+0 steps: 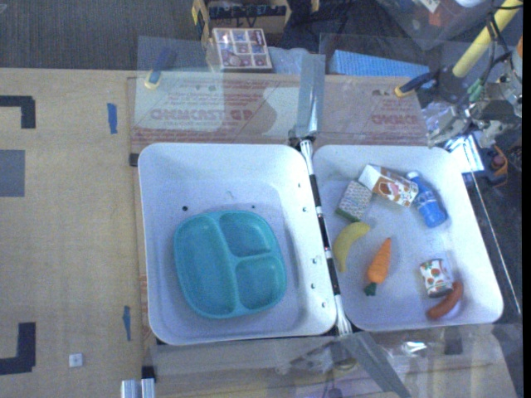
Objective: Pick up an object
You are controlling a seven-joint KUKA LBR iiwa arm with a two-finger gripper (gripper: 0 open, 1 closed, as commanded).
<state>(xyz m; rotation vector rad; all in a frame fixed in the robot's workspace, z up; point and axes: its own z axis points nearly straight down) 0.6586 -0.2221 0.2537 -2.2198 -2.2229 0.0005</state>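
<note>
Carrot [379,264] lies mid right bin [485,247], banana [349,241] beside it toward the left wall. Teal tray [231,263] in left bin [158,222]. Hand [465,118] beyond right bin's far-right corner; grip state cannot tell.

Robot lab: taped bench [66,222], twin bins [166,172].

One camera sits fixed above the worktop [66,222] and looks down at a slant, so the far edge lies at the top of the picture and the near edge at the bottom. It stands far enough back to take in both white bins whole: the left bin [158,172] near the middle of the frame, the right bin [481,247] toward the right side. Beyond the bins it also catches clutter on the floor at the top.
</note>
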